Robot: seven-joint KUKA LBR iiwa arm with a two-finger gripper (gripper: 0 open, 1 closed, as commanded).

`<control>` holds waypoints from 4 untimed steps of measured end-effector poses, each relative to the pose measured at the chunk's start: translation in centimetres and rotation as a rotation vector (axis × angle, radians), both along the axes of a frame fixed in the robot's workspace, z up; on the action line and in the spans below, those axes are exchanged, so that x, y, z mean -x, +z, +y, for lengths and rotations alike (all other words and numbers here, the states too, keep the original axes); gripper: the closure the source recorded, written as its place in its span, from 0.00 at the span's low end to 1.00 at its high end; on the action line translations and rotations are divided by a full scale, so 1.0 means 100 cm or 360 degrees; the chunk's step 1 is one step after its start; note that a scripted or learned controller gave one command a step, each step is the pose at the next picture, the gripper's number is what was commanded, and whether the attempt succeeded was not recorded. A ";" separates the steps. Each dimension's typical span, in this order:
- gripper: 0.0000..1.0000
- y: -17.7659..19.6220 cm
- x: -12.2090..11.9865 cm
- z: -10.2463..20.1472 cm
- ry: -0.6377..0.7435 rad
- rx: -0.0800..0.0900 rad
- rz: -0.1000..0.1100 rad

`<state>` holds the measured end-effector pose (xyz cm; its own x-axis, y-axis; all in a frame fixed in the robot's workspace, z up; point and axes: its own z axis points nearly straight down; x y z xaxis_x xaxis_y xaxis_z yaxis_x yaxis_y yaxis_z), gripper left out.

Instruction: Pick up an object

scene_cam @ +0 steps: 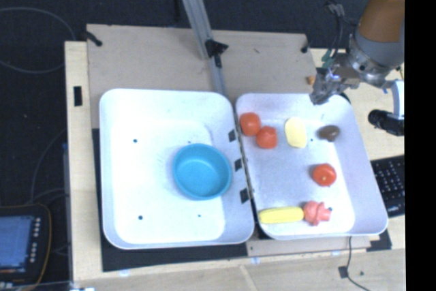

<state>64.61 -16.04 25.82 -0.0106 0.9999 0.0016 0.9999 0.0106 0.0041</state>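
The gripper (321, 93) hangs near the small brown object (330, 133) — likely light, rounded, slippery, best pinched across its middle — its grip state I cannot tell.

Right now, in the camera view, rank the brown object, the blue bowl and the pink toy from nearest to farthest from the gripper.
Measured from the gripper, at the right bin's far edge:
1. Brown object, just below it in the right bin.
2. Pink toy, at that bin's near edge.
3. Blue bowl, over in the left bin.
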 end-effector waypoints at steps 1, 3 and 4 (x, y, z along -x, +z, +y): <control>1.00 0.003 0.011 0.042 -0.0005 -0.0001 0.0007; 1.00 -0.011 0.031 0.161 -0.0005 0.0001 0.0013; 1.00 -0.005 0.034 0.209 -0.0002 -0.0002 0.0005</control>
